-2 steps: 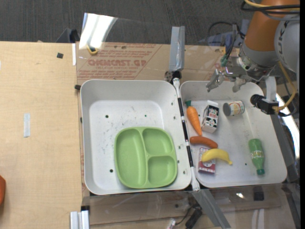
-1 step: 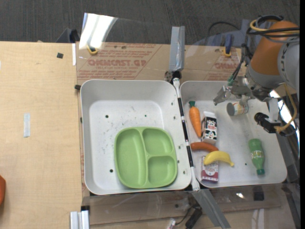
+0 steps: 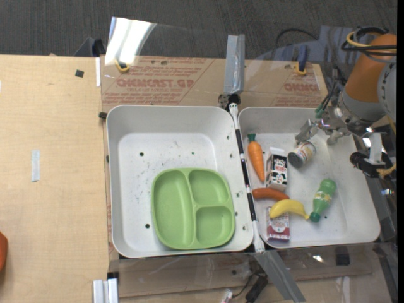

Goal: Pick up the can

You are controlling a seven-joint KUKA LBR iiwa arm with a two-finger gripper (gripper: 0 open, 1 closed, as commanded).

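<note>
The can (image 3: 303, 154) lies on its side in the right bin (image 3: 353, 232), in the far half, with its open or lidded end turned toward the near left. It sits apart from the rest: the carton (image 3: 277, 169) is just to its left, the carrot (image 3: 255, 160) beyond that, the bottle (image 3: 321, 198) nearer and to the right.

My gripper (image 3: 314, 131) hovers just beyond the can's far end, fingers apart, nothing between them. I am close to the can but I cannot tell whether a fingertip touches it.

I judge the can stiff and light, a thin metal wall that will not give under a squeeze. Its skin looks smooth and rounded, so it may roll or slip out if I close on it off-centre. Lying down, it offers the curved sides, not the ends. I would straddle the middle of the barrel, fingers across its short width, and close squarely so it cannot squirt toward the carton. A grip near either rim risks tipping it as I lift.
</note>
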